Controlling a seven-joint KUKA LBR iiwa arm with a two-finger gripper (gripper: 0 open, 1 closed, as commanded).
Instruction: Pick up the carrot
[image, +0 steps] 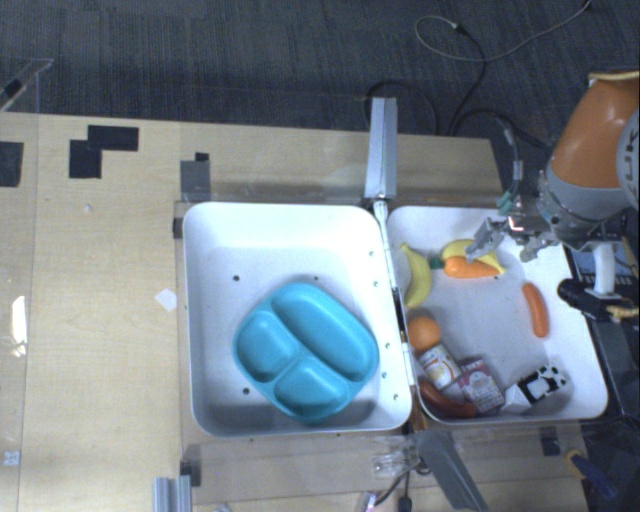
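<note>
I see the carrot (470, 267) lying in the right bin (585, 400), near its back wall, against a yellow piece, well behind the orange (424, 332). My gripper (512, 238) hovers just right of the carrot; jaws look spread, gripping nothing, though it's blurry.

Two white bins (200, 300) sit side by side. One blue tray (305, 348), one carrot (470, 267), one banana (417, 280), one orange (424, 331).

1. A robotics lab: a grey-and-orange robot arm (600, 150) reaches in from the right.
2. Two white bins (210, 300) sit fixed on a wooden worktop (90, 300).
3. Loose cables (480, 50) trail across the far floor.
</note>
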